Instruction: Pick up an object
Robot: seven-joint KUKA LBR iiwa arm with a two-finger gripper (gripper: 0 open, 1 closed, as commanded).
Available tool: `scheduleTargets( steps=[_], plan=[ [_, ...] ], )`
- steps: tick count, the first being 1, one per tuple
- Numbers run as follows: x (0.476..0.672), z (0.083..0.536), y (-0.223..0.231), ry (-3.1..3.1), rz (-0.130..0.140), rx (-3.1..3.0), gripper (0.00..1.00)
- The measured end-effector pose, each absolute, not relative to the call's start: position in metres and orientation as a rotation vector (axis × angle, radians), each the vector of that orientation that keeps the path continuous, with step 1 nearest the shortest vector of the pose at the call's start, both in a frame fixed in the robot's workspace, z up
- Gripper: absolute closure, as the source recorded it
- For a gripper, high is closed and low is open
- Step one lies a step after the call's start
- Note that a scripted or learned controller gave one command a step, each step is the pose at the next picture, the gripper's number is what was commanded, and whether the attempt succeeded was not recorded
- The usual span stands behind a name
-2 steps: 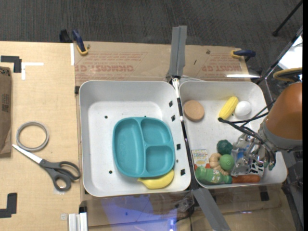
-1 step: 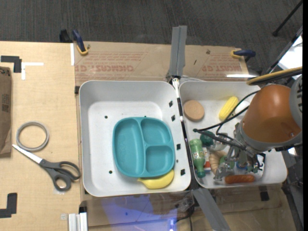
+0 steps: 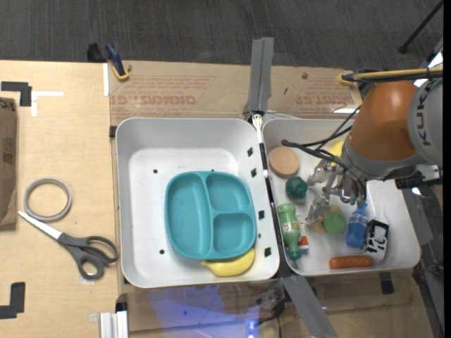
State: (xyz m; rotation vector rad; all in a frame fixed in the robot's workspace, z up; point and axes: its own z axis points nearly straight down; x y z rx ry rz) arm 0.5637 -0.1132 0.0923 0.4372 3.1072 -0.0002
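Bench, far left: tape roll (image 3: 28, 199) and scissors (image 3: 70, 243), outside both bins, not relevant.

Left bin (image 3: 141, 146): teal divided plate (image 3: 210, 213), with a banana (image 3: 229, 265) tucked partly under its near edge.

Right bin (image 3: 398, 220): tan disc (image 3: 285, 162) at the back left, dark green ball (image 3: 296, 186) just in front of it, green bottle (image 3: 289, 224) lying along the left wall. My gripper (image 3: 318, 213) hangs low in the middle of this bin, between the bottle and a pale green ball (image 3: 335, 223), which is the nearest candidate for the pick and sits just to the right of my tip. A blue object (image 3: 357, 229) is close beside that ball; an orange stick (image 3: 350, 262) lies near the front wall.

Jaw state: cannot tell. The metal parts overlap from this slant, so the opening is unreadable. Nothing is visibly held.

Risks:
- The ball is round; closing off-centre could squirt it sideways into the blue object.
- Crowding: I could clip the bottle or blue object on descent and nudge the target away.

Hidden or unclear:
- A yellow thing (image 3: 336, 148) shows behind my wrist, mostly covered; possibly a second fruit.
- Whether my tip touches the pale green ball or only hovers over it is unreadable.
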Motion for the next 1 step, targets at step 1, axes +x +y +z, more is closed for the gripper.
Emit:
scheduleTargets(
  steps=[1],
  plan=[
    [0.5152,0.0918,-0.112,3.095,0.001,0.534,0.0]
  ],
)
